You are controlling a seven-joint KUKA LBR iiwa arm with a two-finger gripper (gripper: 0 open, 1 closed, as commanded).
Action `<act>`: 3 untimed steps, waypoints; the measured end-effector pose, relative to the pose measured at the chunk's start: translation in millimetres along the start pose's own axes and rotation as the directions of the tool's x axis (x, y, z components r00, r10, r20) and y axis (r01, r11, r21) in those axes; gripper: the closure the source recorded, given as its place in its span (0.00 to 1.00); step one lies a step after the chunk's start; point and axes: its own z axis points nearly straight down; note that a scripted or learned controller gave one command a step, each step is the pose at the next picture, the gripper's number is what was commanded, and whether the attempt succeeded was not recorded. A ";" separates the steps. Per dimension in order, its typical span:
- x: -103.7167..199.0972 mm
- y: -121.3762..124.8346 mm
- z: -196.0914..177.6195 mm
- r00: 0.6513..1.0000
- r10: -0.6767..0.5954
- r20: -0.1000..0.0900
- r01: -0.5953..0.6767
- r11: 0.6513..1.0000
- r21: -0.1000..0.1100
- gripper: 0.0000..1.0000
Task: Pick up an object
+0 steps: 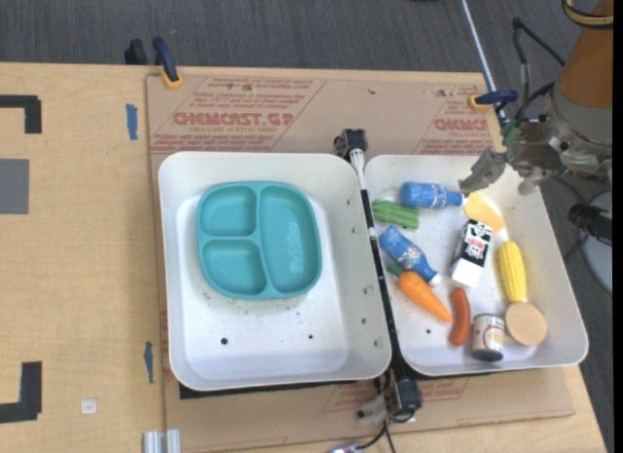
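Observation:
My gripper (499, 182) hangs over the far edge of the right bin (565, 290), its two fingers spread open with nothing between them. Just below it lies a yellow wedge (484, 212), and to its left a blue bottle (429, 194). Further items in this bin are a green vegetable (394, 213), a second blue bottle (398, 246), a carrot (424, 293), a black-and-white carton (473, 247), a corn cob (511, 271), an orange sausage (459, 315), a small can (487, 336) and a tan disc (526, 324).
The left bin (185, 324) holds a teal divided plate (260, 240). A black clamp (350, 141) sits at the far end of the ridge between the bins. Cables and the arm's base crowd the right side.

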 end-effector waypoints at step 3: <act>-54.4 9.4 163.8 0.924 -0.384 0.004 0.384 0.923 -0.006 1.00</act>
